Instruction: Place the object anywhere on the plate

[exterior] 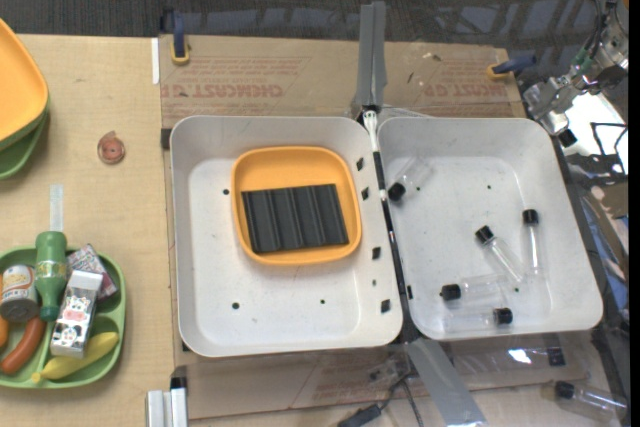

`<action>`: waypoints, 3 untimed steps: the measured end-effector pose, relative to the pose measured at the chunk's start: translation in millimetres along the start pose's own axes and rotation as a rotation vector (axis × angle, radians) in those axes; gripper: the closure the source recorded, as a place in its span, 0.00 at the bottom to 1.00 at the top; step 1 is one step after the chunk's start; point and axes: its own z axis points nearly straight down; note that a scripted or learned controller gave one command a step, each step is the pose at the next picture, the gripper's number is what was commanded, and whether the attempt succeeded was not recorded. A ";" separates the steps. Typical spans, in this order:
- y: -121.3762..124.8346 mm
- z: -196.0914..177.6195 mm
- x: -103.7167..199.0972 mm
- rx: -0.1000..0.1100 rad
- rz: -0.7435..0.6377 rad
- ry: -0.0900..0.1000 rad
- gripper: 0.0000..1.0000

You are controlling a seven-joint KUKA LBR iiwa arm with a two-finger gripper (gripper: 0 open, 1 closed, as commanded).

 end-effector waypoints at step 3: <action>0.2 -166.9 -1.1 -0.001 -0.502 0.000 0.00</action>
